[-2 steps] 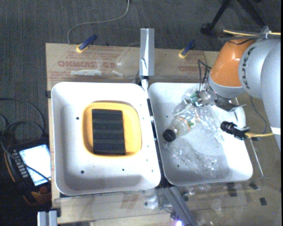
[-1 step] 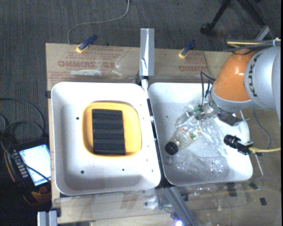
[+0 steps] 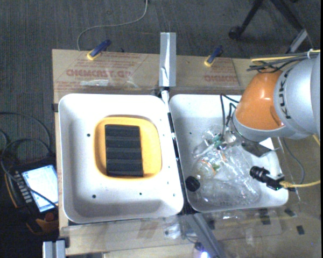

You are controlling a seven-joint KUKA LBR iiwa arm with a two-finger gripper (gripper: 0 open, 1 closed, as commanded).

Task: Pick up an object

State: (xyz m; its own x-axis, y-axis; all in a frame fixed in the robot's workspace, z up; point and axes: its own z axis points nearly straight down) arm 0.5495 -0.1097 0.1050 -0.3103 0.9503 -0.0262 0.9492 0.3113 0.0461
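Dark carpet surrounds the bench, where two white bins sit side by side. At the middle of the left bin (image 3: pixel 75 144) lies a yellow tray with a black ribbed insert (image 3: pixel 124 149). The right bin (image 3: pixel 194 109) holds crumpled clear plastic (image 3: pixel 226 171) across its middle and front, with a small black cap (image 3: pixel 192 184) at its front left corner. The gripper (image 3: pixel 226 140) hangs over the plastic; how it stands I cannot tell. That slippery plastic could easily crumple and slide free, I'd guess.

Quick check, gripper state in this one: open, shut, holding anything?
Gripper: cannot be told; it sits low in the right bin over clear plastic items.
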